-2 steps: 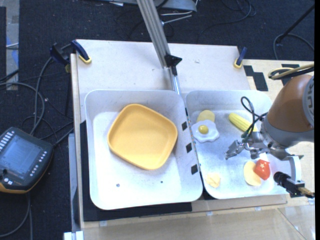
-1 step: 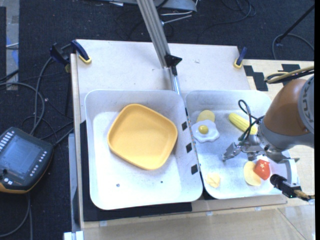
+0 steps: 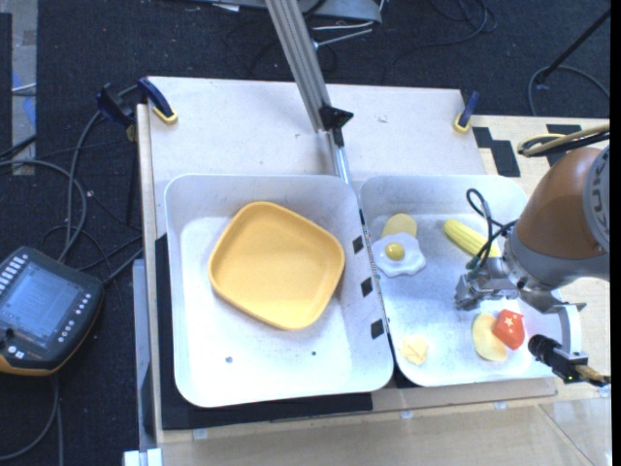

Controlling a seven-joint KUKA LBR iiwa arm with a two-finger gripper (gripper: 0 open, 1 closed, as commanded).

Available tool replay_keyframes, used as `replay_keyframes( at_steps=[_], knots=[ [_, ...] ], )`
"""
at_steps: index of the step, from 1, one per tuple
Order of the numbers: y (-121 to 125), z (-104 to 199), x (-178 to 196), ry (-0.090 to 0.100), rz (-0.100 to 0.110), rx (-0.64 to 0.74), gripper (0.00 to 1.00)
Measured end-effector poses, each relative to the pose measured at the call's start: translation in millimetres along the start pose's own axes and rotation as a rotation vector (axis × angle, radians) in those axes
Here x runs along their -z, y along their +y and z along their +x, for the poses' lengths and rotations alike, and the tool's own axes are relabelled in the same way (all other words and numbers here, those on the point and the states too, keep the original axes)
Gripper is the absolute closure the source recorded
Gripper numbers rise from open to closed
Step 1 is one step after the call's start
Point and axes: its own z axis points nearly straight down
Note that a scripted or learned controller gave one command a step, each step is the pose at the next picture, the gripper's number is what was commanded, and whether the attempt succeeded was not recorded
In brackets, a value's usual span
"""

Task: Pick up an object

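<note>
Looking down on the right-hand shallow white bin point(image 3: 441, 190), we find the claw point(image 3: 475, 294) low over the floor of that bin, reaching in from the right under the grey arm with its orange band point(image 3: 568, 212). Whether it is spread wide or pinched narrow, we cannot tell; nothing shows between its tips.

Nearest target, in our judgement, is the small red tomato-like piece point(image 3: 508, 328) resting against a pale yellow rounded piece point(image 3: 488, 340), just beside the claw, down and to the right of it in this view. Neither has much of a long axis. Up from the claw lies a yellow corn cob point(image 3: 466, 234), slanting down to the right, partly behind a black cable. To the left we have a toy fried egg point(image 3: 400, 254), and a small pale yellow scrap point(image 3: 415, 351) near the front wall.

Over in the left-hand white bin point(image 3: 184, 260) sits a square yellow plastic plate point(image 3: 277, 263), well apart. The wrist itself crowds the tomato, so we'd expect a tight approach.
</note>
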Motion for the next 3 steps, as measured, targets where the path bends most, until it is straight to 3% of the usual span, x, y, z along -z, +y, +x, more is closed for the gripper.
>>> replay_keyframes(
  at_steps=[3],
  knots=[
    [9.4,22.5,151.4,0.000,-0.003,0.002,1.00]
  ],
)
